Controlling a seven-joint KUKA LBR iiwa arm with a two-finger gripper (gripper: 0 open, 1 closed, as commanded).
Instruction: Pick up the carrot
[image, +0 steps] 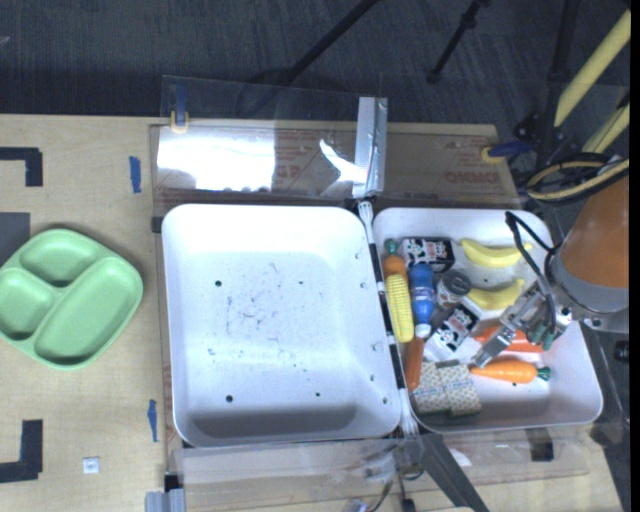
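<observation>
Plywood bench under two white bins; past its left end sits a green tray. Whether the fingers are spread or closed I cannot tell, as the gripper is a small metallic blur low over the right bin. Just below it, toward the bin's near wall, lies the carrot, its long axis nearly level across the view, green stub to the right and tip to the left. Nothing shows clamped in the gripper. My guess is that the arm needs only a short drop toward the near side, with the grip set across the carrot's width. Around them: bananas, corn, a sponge. Beside it, the left bin carries only scuffs.
</observation>
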